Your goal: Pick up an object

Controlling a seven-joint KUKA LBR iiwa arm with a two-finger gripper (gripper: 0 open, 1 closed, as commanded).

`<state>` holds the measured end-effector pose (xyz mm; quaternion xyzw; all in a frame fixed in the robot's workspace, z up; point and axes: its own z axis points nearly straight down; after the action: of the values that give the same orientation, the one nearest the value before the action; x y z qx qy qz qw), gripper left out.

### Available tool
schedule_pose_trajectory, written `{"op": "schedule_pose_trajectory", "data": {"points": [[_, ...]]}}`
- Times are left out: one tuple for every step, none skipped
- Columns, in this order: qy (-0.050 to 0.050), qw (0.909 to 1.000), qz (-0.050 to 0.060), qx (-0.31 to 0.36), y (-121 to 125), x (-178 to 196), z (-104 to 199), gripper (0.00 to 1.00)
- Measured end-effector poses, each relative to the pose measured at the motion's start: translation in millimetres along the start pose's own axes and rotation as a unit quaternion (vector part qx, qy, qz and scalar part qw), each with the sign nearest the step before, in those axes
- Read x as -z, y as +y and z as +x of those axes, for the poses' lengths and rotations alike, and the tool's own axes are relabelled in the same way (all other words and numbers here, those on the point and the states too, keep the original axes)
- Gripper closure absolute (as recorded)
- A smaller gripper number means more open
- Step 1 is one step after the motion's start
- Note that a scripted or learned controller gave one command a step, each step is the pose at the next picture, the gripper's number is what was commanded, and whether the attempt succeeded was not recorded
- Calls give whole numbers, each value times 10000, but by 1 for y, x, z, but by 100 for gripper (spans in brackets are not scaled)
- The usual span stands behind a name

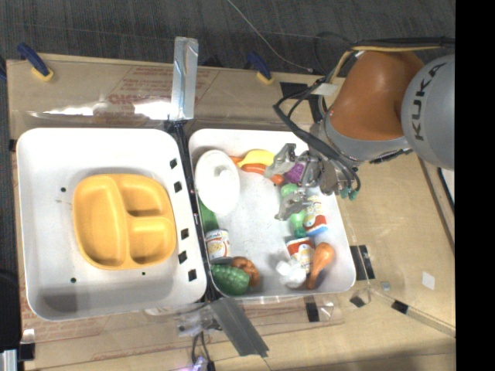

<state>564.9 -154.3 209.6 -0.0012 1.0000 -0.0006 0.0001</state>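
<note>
The gripper [298, 184] hung low over the right bin [255, 230], among small toys by its right wall. I could not tell its state. A purple toy [292, 175] and a green toy [298, 222] lay just beside it. The step seemed the descent; next it must close on one toy and lift.
</note>
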Motion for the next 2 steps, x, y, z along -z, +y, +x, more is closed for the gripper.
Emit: {"op": "schedule_pose_trajectory", "data": {"points": [[-2,9997,-7,256,0,-117,55,0],[-17,9994,-2,-338,-32,-116,-39,0]]}}
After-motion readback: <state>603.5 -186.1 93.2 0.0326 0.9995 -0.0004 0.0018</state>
